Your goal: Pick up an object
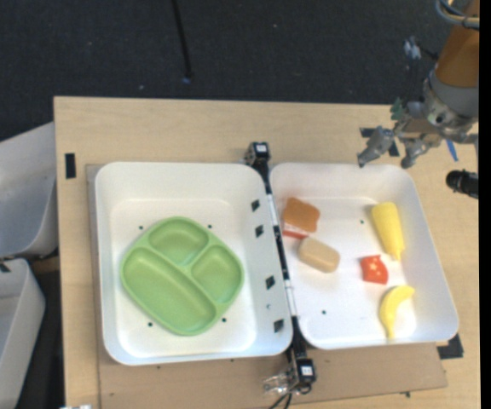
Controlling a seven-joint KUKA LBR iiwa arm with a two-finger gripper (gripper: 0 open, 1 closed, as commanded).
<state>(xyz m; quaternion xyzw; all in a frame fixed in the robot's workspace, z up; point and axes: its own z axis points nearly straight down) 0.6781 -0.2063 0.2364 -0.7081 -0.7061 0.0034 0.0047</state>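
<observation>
The right bin [339,331] holds an orange block [301,216], a tan block [319,255], a small red piece [375,268], a long yellow piece [388,227] and a curved yellow banana [395,306]. My gripper [392,150] hangs above the bin's far right corner, beyond its rim. Its fingers are spread open with nothing between them. The arm with its orange band [460,54] rises at the top right.
The left bin [109,254] carries a green divided plate [182,275]. A ridge with black clips [273,254] separates the two bins. White containers [11,190] stand off the bench at the left. Bare bench lies behind the bins.
</observation>
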